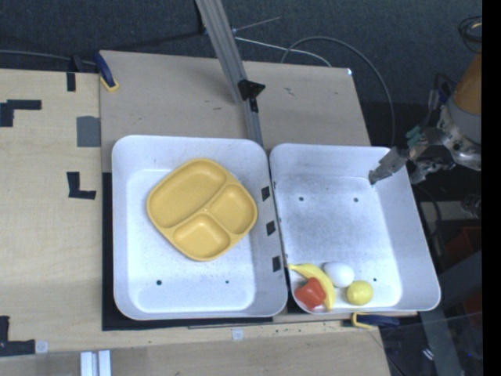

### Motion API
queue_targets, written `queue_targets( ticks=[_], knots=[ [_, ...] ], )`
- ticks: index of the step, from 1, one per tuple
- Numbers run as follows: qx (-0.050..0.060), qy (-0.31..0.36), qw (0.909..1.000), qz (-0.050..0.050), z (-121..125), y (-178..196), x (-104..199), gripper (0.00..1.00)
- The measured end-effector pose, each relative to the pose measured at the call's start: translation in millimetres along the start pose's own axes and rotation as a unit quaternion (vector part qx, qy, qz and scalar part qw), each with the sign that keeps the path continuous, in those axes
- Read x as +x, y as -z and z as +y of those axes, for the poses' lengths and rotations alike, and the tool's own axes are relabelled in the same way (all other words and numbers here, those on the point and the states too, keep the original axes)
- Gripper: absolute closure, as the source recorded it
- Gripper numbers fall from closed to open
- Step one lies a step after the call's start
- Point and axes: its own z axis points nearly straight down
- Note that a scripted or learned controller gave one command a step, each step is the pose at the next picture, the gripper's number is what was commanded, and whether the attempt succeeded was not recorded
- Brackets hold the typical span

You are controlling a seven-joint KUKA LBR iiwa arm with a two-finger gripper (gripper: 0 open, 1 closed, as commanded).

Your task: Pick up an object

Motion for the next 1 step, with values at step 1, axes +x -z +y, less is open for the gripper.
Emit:
queue_targets(
  ticks=[1],
  knots=[
    [0.0, 0.0, 1.0, 0.0, 0.0, 0.0, 0.0, 0.0]
  ],
)
